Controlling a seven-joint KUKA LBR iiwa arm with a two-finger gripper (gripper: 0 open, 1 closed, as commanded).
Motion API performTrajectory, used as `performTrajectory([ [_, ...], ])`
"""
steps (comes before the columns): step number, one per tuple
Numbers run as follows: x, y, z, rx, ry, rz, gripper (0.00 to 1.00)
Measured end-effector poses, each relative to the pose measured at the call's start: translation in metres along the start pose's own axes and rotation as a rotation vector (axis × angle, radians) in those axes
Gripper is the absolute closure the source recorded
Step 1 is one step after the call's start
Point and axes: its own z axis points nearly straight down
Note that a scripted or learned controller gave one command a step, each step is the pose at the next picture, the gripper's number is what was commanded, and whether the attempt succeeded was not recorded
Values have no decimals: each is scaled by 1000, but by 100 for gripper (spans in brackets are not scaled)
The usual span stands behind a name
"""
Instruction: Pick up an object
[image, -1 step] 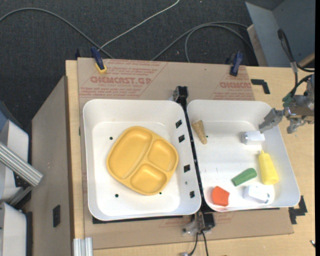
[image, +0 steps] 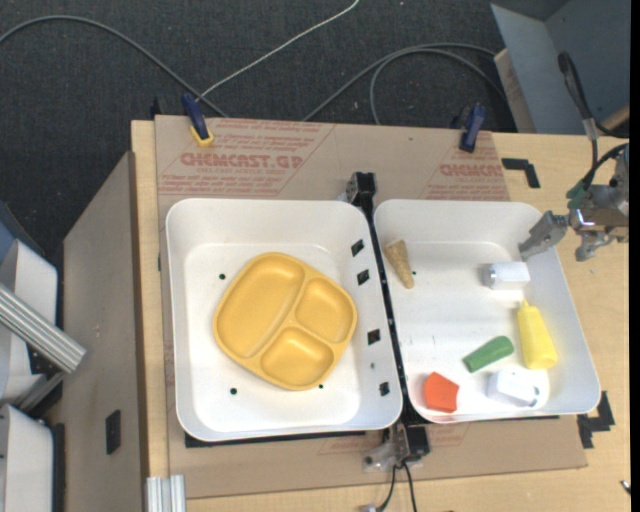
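The gripper (image: 548, 236) is parked over the right bin's (image: 450, 215) 2 o'clock corner; its opening cannot be told. Nothing is held; 6 objects are left scattered, reachable.

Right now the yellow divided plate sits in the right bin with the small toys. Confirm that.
Not quite. The camera view shows the yellow divided plate alone in the left bin. The small toys, such as the green piece and the orange block, lie in the right bin.
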Motion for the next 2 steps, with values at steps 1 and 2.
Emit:
performTrajectory([
  [1,11,3,53,5,2,-1,0],
  [2,17,1,115,6,2,0,0],
])
